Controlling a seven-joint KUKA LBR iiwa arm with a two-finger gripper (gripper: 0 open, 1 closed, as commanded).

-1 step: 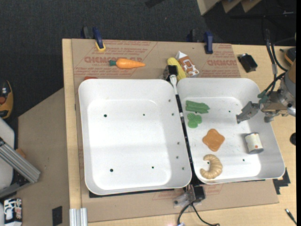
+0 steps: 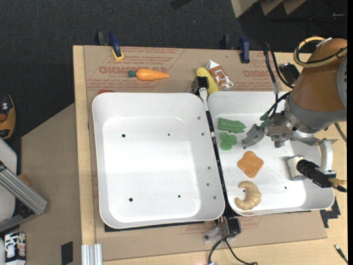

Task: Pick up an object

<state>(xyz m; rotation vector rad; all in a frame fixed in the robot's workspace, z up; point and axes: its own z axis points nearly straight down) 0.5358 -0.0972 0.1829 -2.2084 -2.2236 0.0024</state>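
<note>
KUKA arm's gripper (image 2: 263,135) poised over the right bin (image 2: 287,203), fingers apparently spread and gripping nothing, green pieces (image 2: 229,127) just left of it, orange slab (image 2: 250,163) and croissant (image 2: 247,195) below, carrot (image 2: 150,75) on the bench behind.

We note both bins, left (image 2: 151,159) and right (image 2: 276,195), look like smooth white plastic with a faint sheen. The table (image 2: 165,62) top reads as matt brown cardboard, printed in red. Toy food appears moulded plastic: the orange carrot (image 2: 149,75), the green pieces (image 2: 230,126), the tan croissant (image 2: 248,195), all fairly matt. The arm's orange band (image 2: 320,81) is glossy; the fingers (image 2: 251,138) look like dull grey metal. Floor (image 2: 83,15): dark, rough carpet.
</note>
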